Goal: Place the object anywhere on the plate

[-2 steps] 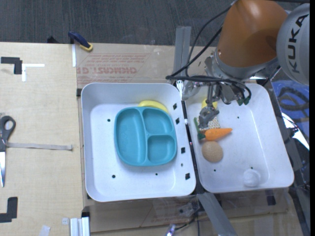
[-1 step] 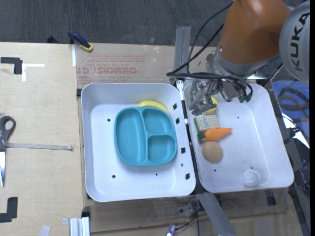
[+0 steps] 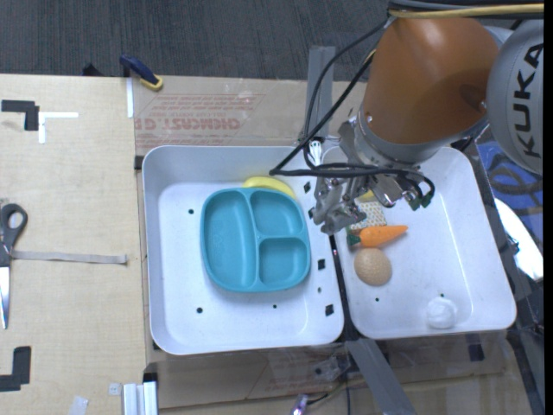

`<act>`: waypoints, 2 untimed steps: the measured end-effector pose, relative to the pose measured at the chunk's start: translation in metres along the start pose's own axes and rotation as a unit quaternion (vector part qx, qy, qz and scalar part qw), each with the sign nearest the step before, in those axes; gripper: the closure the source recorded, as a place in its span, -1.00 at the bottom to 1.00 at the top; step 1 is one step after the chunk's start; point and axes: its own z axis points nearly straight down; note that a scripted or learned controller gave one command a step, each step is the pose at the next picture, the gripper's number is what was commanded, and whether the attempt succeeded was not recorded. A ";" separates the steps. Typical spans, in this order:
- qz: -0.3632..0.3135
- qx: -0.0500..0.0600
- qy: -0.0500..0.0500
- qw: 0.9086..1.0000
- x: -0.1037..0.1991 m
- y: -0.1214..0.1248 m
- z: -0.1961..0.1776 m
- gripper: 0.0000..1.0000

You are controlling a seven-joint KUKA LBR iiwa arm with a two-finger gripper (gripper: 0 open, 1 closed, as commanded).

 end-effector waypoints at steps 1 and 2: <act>-0.210 0.001 -0.002 0.978 0.035 -0.036 -0.088 1.00; -0.210 0.001 -0.002 0.978 0.035 -0.036 -0.088 -1.00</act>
